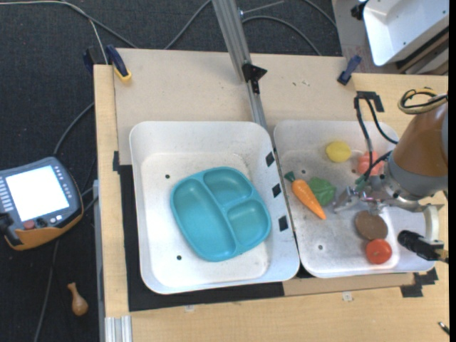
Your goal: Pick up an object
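The right bin (320,256) holds several toy foods: a yellow lemon (338,150), an orange carrot (308,197) with a green piece (325,189) beside it, a brown potato (370,226), a red tomato (378,251) and a pink-red item (365,163) partly hidden by the arm. My gripper (354,195) is low in this bin, just above the potato and right of the green piece. The wrist covers it, and nothing is seen held.
A teal divided plate (221,212) lies in the left bin (153,262). A metal pole (239,45) slants down to the wall between the bins. Black cables (367,116) hang by the arm. A teach pendant (35,201) sits off the bench at left.
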Available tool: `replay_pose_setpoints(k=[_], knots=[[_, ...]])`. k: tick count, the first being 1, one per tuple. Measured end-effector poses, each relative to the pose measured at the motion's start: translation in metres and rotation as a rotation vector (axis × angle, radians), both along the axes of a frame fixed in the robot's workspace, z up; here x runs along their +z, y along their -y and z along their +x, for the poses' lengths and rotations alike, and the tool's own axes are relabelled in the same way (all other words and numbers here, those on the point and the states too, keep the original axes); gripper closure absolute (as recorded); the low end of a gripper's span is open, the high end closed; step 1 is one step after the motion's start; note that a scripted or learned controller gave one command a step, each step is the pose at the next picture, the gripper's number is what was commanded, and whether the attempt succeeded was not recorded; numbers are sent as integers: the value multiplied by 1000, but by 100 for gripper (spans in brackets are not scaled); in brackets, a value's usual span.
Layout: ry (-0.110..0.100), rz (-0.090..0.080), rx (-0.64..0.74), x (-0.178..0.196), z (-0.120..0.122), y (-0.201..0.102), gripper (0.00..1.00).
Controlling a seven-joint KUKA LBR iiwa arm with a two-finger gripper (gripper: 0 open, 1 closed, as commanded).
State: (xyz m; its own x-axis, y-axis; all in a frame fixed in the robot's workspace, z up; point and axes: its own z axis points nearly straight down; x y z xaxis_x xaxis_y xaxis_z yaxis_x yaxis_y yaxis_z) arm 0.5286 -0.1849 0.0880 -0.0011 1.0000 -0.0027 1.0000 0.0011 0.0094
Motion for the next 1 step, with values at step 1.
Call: replay_pose_setpoints(k=[1], knots=[[10,-6,-1,15,3,2,100]])
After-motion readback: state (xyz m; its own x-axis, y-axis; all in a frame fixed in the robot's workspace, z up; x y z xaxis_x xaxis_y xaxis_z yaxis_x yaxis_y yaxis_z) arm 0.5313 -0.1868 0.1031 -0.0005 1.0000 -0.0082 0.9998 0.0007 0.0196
